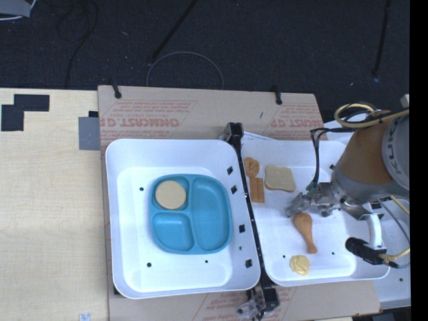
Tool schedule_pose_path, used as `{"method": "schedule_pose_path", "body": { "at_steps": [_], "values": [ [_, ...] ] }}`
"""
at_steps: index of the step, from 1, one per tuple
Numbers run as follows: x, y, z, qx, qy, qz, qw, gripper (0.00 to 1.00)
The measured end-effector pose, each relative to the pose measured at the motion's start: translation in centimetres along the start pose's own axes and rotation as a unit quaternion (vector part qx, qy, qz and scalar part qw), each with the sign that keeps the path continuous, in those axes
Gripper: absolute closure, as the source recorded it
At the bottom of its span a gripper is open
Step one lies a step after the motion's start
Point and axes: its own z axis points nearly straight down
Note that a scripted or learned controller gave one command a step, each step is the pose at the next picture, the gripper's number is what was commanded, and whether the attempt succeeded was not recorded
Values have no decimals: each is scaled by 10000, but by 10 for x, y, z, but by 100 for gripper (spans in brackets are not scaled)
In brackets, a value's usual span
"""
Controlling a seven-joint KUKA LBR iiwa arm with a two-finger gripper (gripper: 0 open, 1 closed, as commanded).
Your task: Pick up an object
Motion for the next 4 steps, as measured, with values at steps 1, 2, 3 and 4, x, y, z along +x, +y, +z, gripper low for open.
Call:
{"method": "schedule_pose_path", "body": {
  "at_steps": [1,2,3,4],
  "values": [
    [1,-3,-9,47,33,26,10000,100],
    [2,-3,-51,27,28,3,10000,100],
    [2,-11,-100,25,27,0,10000,100],
    [1,-11,-130,26,26,-12,10000,100]
  ]
}}
